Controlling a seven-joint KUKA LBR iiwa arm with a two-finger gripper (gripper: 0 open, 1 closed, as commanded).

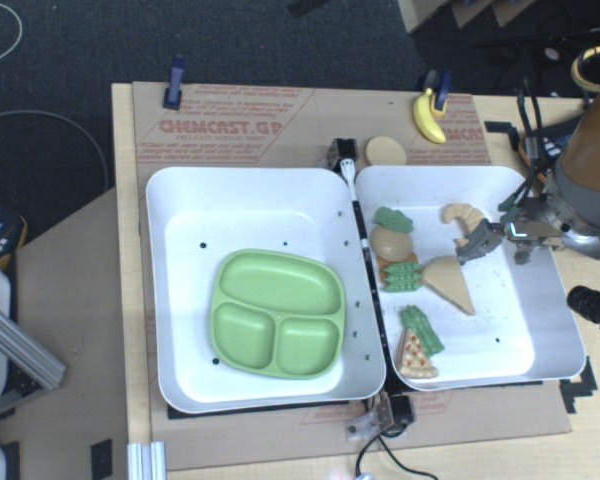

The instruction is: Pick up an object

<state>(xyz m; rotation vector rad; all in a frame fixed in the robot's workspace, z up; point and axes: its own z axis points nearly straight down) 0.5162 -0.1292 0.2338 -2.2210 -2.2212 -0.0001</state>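
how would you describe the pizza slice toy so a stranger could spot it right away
Look in the right-hand white bin, at the corner nearest the camera beside the divider between the bins. The pizza slice lies there, a small orange-tan triangle with red dots, touching a green leafy toy. The plain tan wedge farther up has no dots.

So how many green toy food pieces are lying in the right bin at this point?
3. One green piece lies near the bin's top-left, a second sits mid-left by the divider, and a third lies lower, above the pizza slice. None looks hidden under the gripper.
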